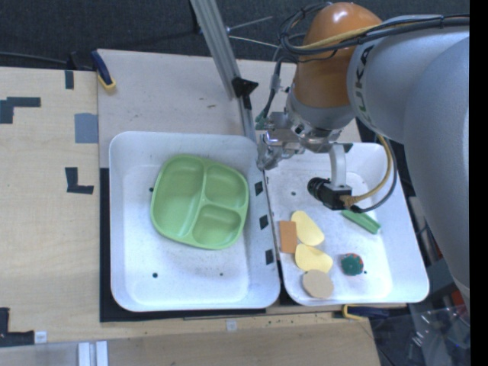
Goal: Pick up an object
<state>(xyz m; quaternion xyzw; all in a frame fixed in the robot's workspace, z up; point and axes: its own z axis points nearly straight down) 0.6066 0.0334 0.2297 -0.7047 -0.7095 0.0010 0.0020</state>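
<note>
Whether the hand (268,152) is open or closed, I cannot tell. Below it lie two pale yellow pieces (307,228), a tan disc (317,284), an orange block (287,236).

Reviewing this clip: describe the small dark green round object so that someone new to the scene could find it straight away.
Start at the right bin, the one the arm reaches over. Near its front edge lies a cluster of flat pieces: an orange block, two yellow pieces and a tan disc. The dark green round object sits just right of these, the only dark, teal-green item among the pale ones.
</note>
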